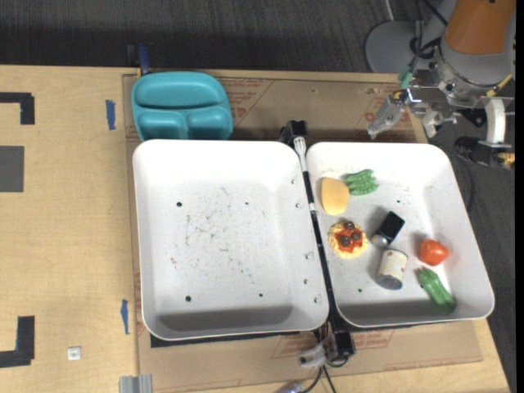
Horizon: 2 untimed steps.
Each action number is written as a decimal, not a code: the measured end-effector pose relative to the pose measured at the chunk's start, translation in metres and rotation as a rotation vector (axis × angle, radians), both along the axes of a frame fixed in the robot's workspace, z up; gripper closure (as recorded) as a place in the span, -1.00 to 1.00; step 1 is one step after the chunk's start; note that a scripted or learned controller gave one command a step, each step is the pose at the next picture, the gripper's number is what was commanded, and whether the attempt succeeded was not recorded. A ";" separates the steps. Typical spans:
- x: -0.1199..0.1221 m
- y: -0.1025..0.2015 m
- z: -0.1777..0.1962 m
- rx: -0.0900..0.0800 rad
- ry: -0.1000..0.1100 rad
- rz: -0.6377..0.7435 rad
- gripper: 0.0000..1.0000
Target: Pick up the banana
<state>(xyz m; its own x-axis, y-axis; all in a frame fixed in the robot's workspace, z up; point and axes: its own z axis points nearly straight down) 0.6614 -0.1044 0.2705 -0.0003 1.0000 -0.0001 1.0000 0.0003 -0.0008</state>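
Crowding the right bin [458, 187]: assorted toy foods [347, 238].

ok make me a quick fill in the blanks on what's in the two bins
1. The tomato lies in the ____ bin.
2. The teal tray sits behind the ____ bin.
3. The small can lies between the pizza slice and the ____ vegetable at the bin's front corner.

Missing words: right; left; green

Banana [333, 196] — pale yellow, stubby — lies at right bin's upper-left.
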 end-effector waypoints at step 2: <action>-0.087 0.132 -0.086 0.001 0.002 -0.158 -1.00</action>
